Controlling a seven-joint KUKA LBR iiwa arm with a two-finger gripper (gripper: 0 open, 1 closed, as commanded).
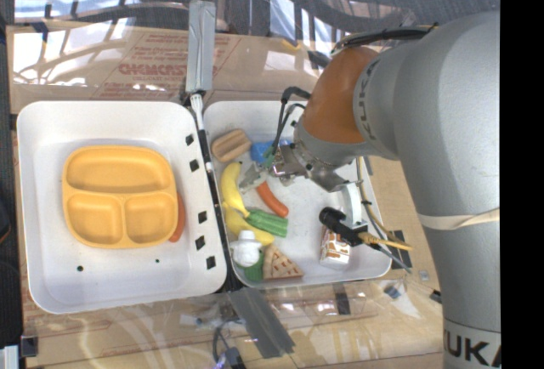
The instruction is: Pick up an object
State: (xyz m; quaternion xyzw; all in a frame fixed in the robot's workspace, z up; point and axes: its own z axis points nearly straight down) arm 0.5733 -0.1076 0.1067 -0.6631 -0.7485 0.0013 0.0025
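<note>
Left bin (34, 189) just has the yellow divided tray (119, 193). My gripper (259, 174) is down in the right bin (374, 269) over the banana (231, 189) and carrot (272, 199), fingers spread, nothing between them. I'd say I'm mid-reach; next I need to close cleanly on one piece. It's crowded in here, cardboard underneath.

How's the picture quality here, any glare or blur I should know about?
Camera view: bright streaky glare on the cardboard behind the bins and on the shiny strip below them; left bin evenly lit, yellow tray sharp; the gripper over the right bin sits in the arm's shade, slightly soft.
</note>
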